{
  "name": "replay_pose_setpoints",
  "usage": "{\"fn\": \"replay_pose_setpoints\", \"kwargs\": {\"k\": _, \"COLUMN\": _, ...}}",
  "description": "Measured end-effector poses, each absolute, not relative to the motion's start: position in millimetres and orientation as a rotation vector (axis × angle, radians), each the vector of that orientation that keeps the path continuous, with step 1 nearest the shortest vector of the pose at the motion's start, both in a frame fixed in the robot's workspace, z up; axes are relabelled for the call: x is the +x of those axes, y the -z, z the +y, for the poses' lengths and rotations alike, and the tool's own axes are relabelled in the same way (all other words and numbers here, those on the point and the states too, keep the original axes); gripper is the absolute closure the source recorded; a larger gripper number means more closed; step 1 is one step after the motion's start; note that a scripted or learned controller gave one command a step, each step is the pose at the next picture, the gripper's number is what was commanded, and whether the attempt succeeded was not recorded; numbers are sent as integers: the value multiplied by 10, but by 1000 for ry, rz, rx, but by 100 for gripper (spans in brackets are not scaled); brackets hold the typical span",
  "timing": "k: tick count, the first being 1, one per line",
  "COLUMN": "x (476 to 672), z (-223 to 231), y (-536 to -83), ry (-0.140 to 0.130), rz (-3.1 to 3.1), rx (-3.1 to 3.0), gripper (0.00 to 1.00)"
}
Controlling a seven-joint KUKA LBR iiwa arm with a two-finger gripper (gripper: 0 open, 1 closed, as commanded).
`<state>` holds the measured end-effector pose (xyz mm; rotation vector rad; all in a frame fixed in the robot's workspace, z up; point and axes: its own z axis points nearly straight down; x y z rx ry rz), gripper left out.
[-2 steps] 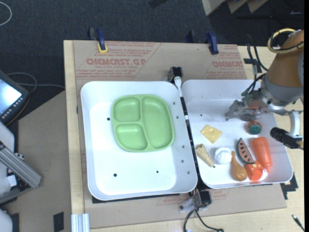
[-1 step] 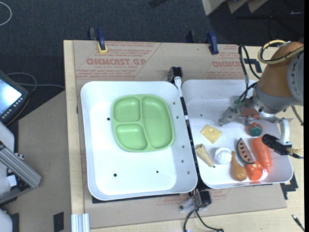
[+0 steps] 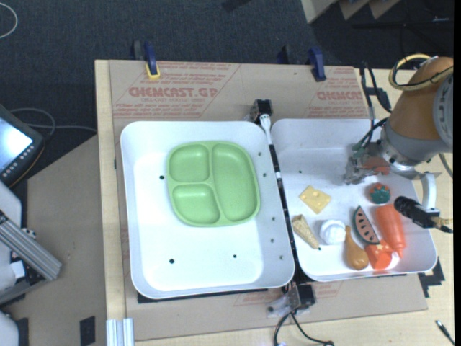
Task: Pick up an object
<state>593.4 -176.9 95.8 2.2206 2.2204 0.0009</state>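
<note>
My gripper [image 3: 357, 167] hangs low over the upper right part of the right bin [image 3: 302, 146], below the orange-banded wrist [image 3: 421, 103]. Just right of and below it lies a small teal and red round toy [image 3: 378, 192]. A yellow cheese slice [image 3: 315, 198] lies to the gripper's lower left. Further toward the front are a white round cap [image 3: 333, 231], a tan wedge [image 3: 305, 231], a watermelon slice [image 3: 362, 225], an orange carrot [image 3: 392, 228], a brown pear [image 3: 354, 254] and a small red piece [image 3: 380, 259]. Nothing is visibly held.
A green three-compartment plate [image 3: 214, 182] sits in the left bin [image 3: 144, 215]. A black ridge [image 3: 276, 182] divides the two bins. Clamps [image 3: 151, 67] hold the board at the back, and cables run along the right edge [image 3: 371, 92].
</note>
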Motion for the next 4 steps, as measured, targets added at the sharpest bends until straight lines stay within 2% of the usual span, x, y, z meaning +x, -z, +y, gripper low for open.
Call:
{"fn": "replay_pose_setpoints", "kwargs": {"k": 2, "x": 6115, "z": -1742, "y": -2119, "ry": -4, "rz": 2219, "rx": 2215, "gripper": 100}}
{"fn": "replay_pose_setpoints", "kwargs": {"k": 3, "x": 6125, "z": -1742, "y": -2263, "ry": -4, "rz": 2219, "rx": 2217, "gripper": 100}}
{"fn": "replay_pose_setpoints", "kwargs": {"k": 4, "x": 6223, "z": -1217, "y": -2159, "ry": 0, "rz": 2229, "rx": 2217, "gripper": 100}}
